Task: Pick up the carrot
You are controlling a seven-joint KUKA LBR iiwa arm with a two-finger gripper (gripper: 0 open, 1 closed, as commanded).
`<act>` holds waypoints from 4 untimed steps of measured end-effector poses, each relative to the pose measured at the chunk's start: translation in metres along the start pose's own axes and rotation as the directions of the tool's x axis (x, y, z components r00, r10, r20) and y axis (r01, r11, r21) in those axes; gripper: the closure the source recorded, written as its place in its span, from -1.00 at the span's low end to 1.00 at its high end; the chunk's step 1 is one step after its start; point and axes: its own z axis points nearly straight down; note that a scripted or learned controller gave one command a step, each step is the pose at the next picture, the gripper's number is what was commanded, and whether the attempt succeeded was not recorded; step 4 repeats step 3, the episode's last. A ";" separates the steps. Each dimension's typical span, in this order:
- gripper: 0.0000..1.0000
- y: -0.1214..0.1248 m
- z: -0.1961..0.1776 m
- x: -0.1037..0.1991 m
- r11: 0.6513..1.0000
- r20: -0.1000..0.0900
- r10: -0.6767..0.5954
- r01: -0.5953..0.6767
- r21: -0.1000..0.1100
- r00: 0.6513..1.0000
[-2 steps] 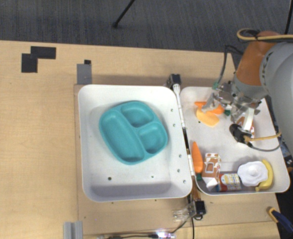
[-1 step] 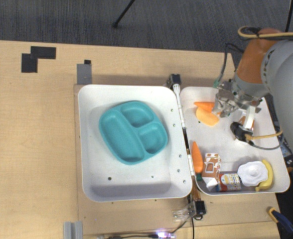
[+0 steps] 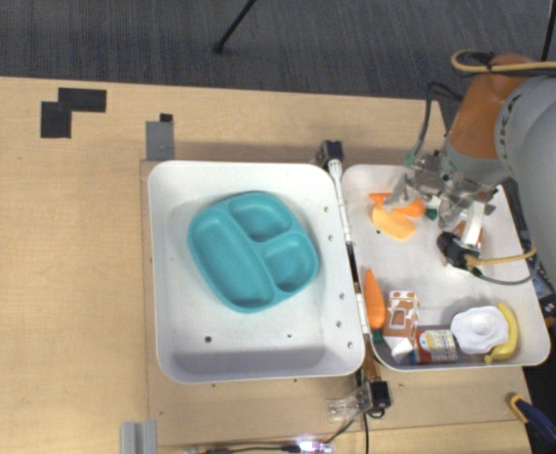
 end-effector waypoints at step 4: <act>1.00 -0.036 -0.083 0.078 0.998 -0.005 -0.058 0.058 -0.003 0.998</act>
